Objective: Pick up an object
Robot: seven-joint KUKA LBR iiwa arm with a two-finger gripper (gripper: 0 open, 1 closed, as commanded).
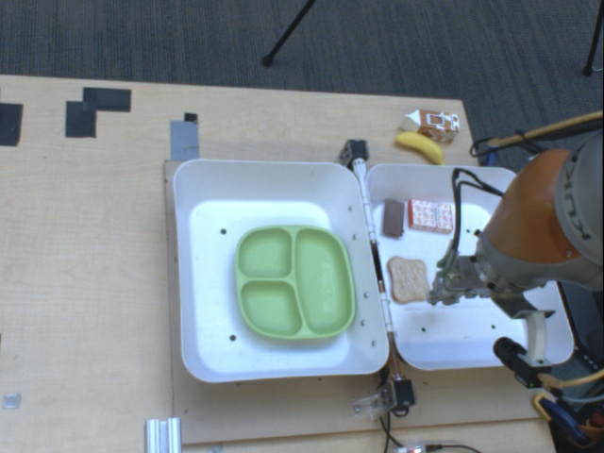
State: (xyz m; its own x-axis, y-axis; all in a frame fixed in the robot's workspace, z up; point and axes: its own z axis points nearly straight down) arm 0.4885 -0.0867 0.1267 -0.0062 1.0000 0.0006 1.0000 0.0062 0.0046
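In the right bin (453,345) lie a slice of toast (408,278), a small brown block (394,217) and a red-and-white patterned packet (430,216). My gripper (447,289) hangs low over the right bin, just right of the toast, with the orange-banded arm (528,220) above it. From this angle the fingers are too dark and small to read. Nothing visible sits between them.
The left bin (203,281) holds a green divided plate (293,282). A banana (420,145) and a small carton (436,121) lie on the bench behind the right bin. Black patches (94,109) mark the bench at far left.
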